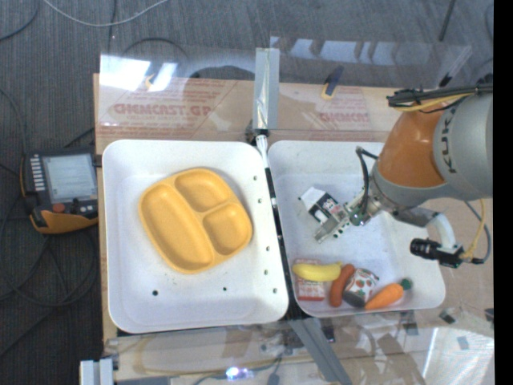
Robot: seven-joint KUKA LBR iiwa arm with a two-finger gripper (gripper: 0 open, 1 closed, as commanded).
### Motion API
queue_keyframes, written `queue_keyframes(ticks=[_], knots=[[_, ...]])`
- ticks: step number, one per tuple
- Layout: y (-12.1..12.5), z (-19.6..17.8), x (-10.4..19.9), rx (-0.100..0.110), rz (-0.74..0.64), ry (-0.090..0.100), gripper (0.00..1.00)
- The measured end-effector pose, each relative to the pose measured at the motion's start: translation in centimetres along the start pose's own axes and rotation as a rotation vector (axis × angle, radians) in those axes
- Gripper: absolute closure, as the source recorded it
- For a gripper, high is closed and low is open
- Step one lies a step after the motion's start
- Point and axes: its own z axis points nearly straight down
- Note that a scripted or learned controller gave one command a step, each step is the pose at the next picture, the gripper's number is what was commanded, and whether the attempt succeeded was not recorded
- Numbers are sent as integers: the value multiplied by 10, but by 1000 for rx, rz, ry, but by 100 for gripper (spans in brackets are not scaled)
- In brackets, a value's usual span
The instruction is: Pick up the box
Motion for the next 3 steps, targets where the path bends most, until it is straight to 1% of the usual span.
queue_keyframes(ticks=[1, 2, 3], knots=[[1, -10, 0, -4, 1, 3, 100], [-40, -205, 18, 12, -66, 12, 100], [-37, -154, 68, 14, -58, 14, 100]])
